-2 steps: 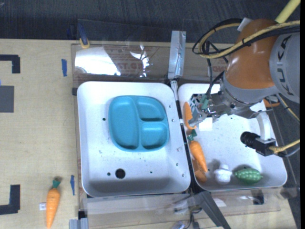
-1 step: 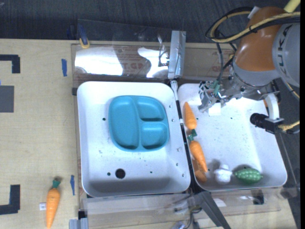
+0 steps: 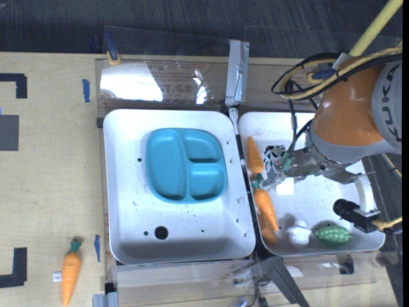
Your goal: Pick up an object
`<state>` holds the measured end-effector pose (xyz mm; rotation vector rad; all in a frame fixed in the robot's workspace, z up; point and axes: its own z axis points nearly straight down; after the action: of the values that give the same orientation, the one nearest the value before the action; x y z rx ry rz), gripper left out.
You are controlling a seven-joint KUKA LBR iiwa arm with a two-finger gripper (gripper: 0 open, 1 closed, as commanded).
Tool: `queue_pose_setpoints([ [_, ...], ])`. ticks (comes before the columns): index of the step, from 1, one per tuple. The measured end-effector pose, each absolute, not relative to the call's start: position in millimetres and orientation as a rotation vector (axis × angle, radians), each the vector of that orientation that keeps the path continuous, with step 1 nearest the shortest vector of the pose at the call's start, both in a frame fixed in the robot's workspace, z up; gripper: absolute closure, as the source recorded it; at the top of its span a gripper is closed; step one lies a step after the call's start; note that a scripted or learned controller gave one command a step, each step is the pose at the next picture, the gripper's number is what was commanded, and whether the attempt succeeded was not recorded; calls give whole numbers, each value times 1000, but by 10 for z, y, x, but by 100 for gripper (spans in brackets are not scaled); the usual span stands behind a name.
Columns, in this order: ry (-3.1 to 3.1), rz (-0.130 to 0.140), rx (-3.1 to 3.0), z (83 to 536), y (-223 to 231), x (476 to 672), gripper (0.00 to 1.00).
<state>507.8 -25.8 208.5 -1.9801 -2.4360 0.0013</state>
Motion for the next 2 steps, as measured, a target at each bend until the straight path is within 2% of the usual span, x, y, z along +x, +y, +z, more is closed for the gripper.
queue_pose_setpoints([
  [1,-2462,-2,-1953,2226,-13,5757,100],
  [2,-2517,3,-1874,2037,-64,5824,100],
])
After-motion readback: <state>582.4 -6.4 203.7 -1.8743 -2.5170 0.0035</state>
